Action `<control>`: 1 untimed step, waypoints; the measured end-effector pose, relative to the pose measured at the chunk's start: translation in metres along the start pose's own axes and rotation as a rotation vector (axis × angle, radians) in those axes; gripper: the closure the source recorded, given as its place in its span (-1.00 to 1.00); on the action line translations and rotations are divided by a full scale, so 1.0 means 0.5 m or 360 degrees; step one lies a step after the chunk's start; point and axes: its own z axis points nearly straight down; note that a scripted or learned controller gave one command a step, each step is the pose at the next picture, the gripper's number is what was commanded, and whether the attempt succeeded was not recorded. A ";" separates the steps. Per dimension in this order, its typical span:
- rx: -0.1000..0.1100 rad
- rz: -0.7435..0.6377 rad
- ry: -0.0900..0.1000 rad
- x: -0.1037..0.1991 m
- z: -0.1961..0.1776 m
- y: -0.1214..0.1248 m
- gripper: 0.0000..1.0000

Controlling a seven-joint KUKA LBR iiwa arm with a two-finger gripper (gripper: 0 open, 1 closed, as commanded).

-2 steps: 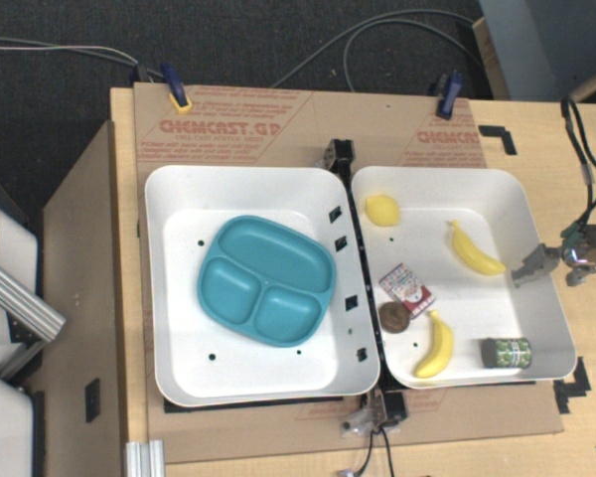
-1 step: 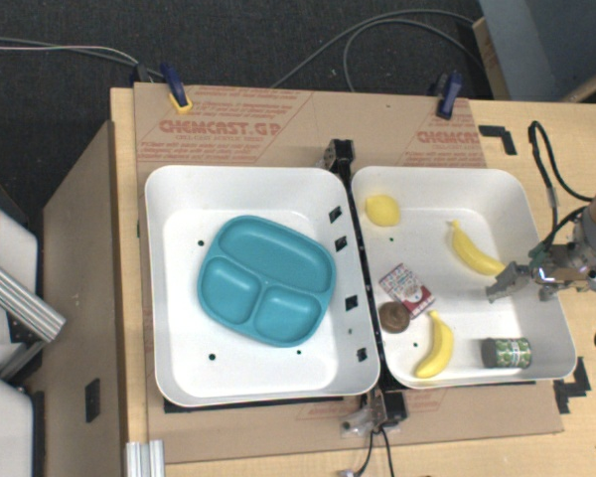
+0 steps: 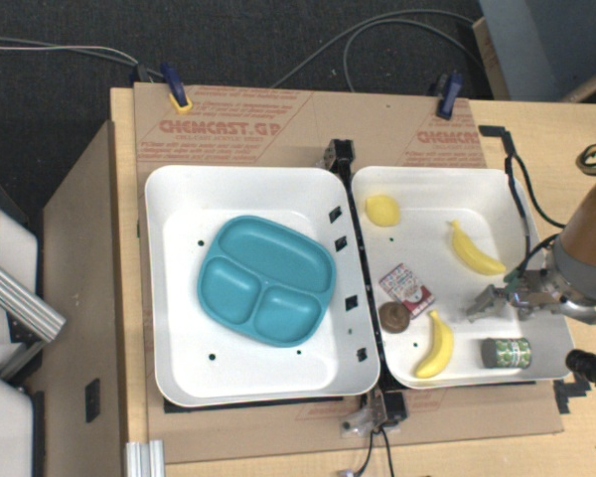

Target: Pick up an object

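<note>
My gripper (image 3: 485, 303) hangs with fingers spread, empty; the curved yellow plastic banana (image 3: 474, 249) just beyond them could roll aside.

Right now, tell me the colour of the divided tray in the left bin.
Teal blue tray, seen clearly in the camera view.
</note>
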 end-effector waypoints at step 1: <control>-0.0005 0.0000 -0.0002 0.001 0.049 -0.001 -1.00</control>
